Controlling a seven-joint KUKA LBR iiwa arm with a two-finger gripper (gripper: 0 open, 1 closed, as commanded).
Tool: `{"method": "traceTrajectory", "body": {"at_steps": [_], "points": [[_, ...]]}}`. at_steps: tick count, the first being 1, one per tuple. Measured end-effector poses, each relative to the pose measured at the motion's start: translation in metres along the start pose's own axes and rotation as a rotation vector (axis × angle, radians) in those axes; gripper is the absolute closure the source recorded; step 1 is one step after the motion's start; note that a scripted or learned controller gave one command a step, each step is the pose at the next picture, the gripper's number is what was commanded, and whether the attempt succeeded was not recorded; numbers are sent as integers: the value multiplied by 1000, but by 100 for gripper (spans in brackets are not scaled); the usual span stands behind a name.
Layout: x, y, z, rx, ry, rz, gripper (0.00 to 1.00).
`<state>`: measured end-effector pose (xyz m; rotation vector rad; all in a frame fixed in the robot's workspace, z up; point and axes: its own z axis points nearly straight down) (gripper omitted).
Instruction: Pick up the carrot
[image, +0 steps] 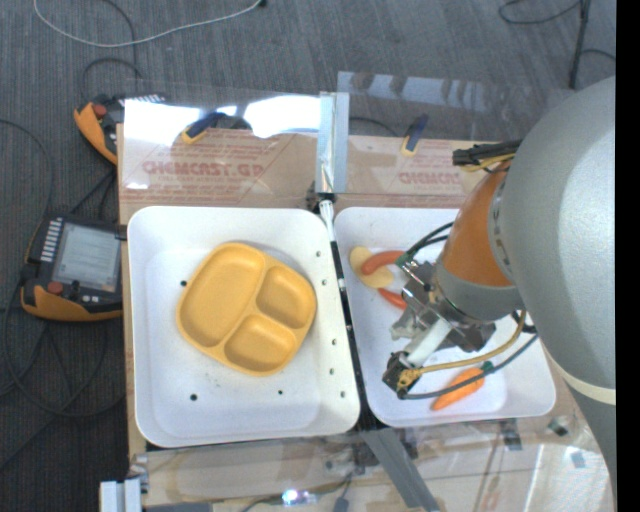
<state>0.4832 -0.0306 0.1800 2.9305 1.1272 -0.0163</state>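
The carrot (458, 390), small and orange, lies near the front edge of the right bin (530, 400), pointing toward the front left. My gripper (413, 322) hangs over the middle of that bin, below the orange wrist band. It is up and to the left of the carrot, with a gap between them. The arm's grey body hides the bin's right half.
A pale yellow and red-orange toy food (372, 265) lies at the back left of the right bin, and a red piece (392, 297) sits just by the gripper. The left bin (160, 400) holds a yellow divided plate (248, 306). A teach pendant (75, 268) lies left of the bench.
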Motion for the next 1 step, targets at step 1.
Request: {"method": "traceTrajectory", "body": {"at_steps": [1], "points": [[19, -20, 0, -1, 0, 384, 100]]}}
